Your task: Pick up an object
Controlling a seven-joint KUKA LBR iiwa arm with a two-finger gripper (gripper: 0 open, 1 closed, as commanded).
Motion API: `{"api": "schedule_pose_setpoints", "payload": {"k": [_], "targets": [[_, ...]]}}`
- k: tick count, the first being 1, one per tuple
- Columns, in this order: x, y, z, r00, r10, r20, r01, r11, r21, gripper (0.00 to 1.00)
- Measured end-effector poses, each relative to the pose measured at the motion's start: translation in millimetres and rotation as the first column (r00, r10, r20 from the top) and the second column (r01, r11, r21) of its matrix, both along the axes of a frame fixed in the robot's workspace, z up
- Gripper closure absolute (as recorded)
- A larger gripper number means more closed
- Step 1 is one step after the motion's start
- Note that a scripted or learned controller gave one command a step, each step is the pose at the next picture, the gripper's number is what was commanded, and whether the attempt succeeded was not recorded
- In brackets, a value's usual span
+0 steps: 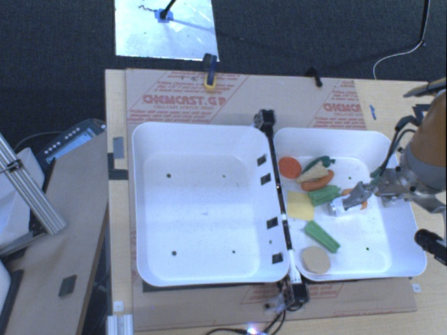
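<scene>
Reaching into the right shallow white bin (401, 253), the grey arm's fingers (340, 206) sit beside a green toy vegetable (323, 195); whether they grip anything is unclear.

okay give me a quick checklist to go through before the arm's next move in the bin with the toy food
1. Gripper inside the right bin: ok, it sits low among the items.
2. A target close by: ok, the green piece lies just beside the gripper.
3. Something held by the gripper: cannot tell, the view is too small there.
4. Crowding around the target: not ok, the orange sausage and yellow block sit right against it.
5. Easier isolated targets: ok, the tan disc and red round piece lie apart.
6. Bin divider away from the gripper: ok.
</scene>
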State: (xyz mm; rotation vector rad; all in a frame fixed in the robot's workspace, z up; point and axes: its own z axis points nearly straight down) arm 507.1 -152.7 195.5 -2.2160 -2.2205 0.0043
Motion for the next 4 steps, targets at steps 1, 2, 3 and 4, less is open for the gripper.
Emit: {"api": "schedule_pose_setpoints", "payload": {"k": [1,2,3,4], "targets": [[85.0,22.8,-118.4,1.000,0.006,0.006,-0.006,1.000,-0.001,0.00],[123.4,38.8,-114.7,1.000,0.004,0.004,-0.004,1.000,0.000,0.00],[155.7,42.2,-116.5,1.000,-0.002,-0.018,0.002,1.000,0.000,0.00],[154.3,39.4,-109.7,1.000,-0.001,-0.023,0.001,1.000,-0.002,1.00]]}}
